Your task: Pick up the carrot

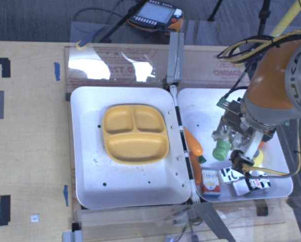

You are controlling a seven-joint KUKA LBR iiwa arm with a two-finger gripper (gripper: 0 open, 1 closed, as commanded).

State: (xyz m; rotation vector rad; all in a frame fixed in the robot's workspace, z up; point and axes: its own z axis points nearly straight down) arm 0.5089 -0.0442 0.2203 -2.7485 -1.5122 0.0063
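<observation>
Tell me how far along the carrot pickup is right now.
Nothing looks done yet: the carrot lies in the right bin, against its left wall, untouched. In hand: the claw hangs over the middle of that bin near a green object, off to the carrot's right. Left: move across to the carrot, grip it and lift it.

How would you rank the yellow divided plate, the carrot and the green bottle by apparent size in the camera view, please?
Largest to smallest as they look here:
1. yellow divided plate, far the largest
2. carrot
3. green bottle, partly covered by the claw, so its full size is uncertain
</observation>
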